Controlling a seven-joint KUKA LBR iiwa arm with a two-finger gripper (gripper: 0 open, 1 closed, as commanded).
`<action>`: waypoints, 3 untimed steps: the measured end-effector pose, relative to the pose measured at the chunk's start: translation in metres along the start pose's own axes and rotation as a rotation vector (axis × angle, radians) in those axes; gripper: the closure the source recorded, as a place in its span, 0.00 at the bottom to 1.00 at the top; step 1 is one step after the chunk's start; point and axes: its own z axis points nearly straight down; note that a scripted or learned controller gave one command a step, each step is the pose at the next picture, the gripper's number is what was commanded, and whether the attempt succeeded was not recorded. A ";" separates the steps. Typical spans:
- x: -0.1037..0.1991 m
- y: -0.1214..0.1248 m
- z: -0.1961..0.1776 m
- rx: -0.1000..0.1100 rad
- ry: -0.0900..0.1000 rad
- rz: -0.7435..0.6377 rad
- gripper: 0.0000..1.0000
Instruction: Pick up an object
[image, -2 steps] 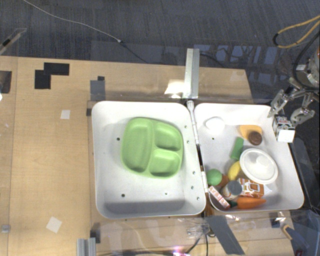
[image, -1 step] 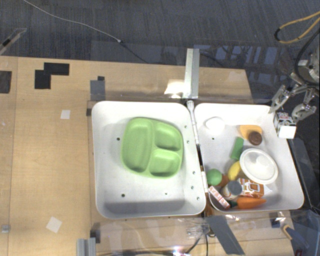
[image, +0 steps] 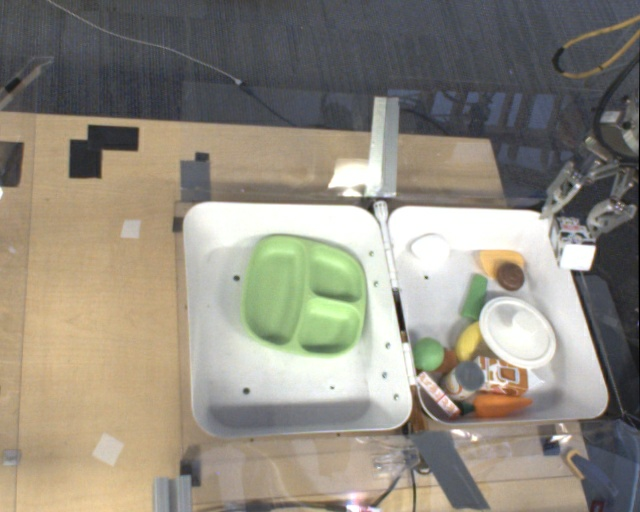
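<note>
Beyond the right bin (image: 590, 345)'s far right corner, the hand (image: 590, 200) is held spread open and empty, presumably staged before a pick among the toys.

A light green divided tray (image: 303, 293) lies in the white left bin (image: 215, 400). The white right bin (image: 590, 385) holds a white bowl (image: 517, 333), a green ball (image: 428, 354), a yellow piece (image: 468, 341) and an orange carrot (image: 503, 405).
</note>
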 end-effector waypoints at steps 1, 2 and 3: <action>0.029 0.032 0.038 -0.024 0.008 -0.638 1.00; -0.002 -0.006 0.100 -0.029 -0.002 -1.224 1.00; -0.035 0.021 0.046 -0.022 0.001 -1.046 1.00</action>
